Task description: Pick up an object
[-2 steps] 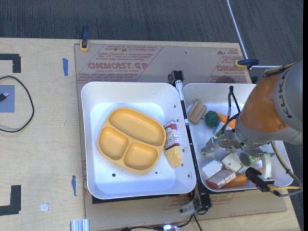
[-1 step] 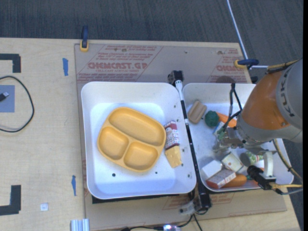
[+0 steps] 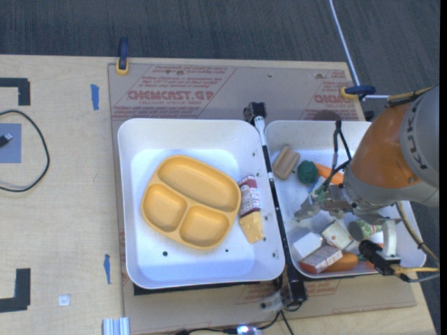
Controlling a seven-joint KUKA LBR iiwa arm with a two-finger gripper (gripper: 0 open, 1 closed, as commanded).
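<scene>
Left bin: yellow divided tray, cheese wedge beside it. Right bin: small objects heaped under the arm, bent low from the right. Pincer among them; grip state impossible to tell.

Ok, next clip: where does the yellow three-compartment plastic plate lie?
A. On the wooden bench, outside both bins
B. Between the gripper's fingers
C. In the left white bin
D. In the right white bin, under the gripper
C. The yellow three-compartment plastic plate lies flat on the floor of the left white bin, while the gripper is over the right white bin among the small food items.
</scene>
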